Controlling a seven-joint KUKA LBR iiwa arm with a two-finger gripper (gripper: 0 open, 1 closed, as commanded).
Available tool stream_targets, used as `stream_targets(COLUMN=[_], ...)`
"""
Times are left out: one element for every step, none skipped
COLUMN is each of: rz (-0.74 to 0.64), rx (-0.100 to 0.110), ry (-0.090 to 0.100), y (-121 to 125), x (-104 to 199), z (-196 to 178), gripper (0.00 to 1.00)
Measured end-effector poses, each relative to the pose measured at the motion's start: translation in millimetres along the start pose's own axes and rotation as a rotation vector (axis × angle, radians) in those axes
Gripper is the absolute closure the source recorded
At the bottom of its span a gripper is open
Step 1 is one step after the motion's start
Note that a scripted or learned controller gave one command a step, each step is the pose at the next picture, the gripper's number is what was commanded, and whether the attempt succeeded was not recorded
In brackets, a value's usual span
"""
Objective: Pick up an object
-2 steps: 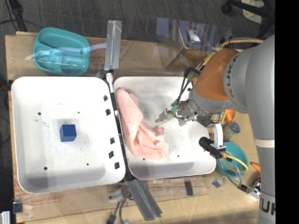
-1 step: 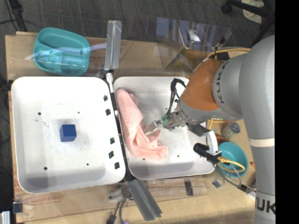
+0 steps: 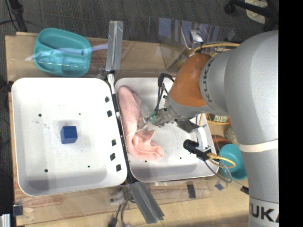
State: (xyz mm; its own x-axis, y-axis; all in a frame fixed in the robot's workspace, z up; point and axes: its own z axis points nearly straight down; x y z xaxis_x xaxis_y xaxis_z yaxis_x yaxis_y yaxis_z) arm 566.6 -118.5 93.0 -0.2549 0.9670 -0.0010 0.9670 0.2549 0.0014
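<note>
The arm [image 3: 251, 79] reaches over the right bin [image 3: 170, 167]. Its gripper [image 3: 152, 119] is at the right edge of the cloth [image 3: 130, 115]; I cannot tell its grip. A cube [image 3: 69, 134] lies well apart in the left bin [image 3: 28, 103].

Wooden bench [image 3: 57, 203], left white bin [image 3: 19, 126], right white bin [image 3: 165, 174] beside it, teal container [image 3: 61, 51] at back-left corner

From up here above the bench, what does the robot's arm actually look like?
The arm is thick, rounded and smooth, light grey, built of bulging tube-like segments. A shiny orange band wraps it above the wrist, and dark KUKA lettering is printed on the grey shell. It narrows to a small pincer at the tip.
</note>
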Motion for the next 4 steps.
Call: stream_targets(rz=[-0.015,-0.021,-0.021,0.106], rx=[0.002,0.000,0.000,0.004], ry=[0.000,-0.001,-0.002,0.001], y=[-39.6,-38.1,-38.1,11.3], x=[28.5,28.4,28.3,9.6], z=[0.6,-9.8,-9.8,1.3], gripper=[0.00,1.00,0.00,0.00])
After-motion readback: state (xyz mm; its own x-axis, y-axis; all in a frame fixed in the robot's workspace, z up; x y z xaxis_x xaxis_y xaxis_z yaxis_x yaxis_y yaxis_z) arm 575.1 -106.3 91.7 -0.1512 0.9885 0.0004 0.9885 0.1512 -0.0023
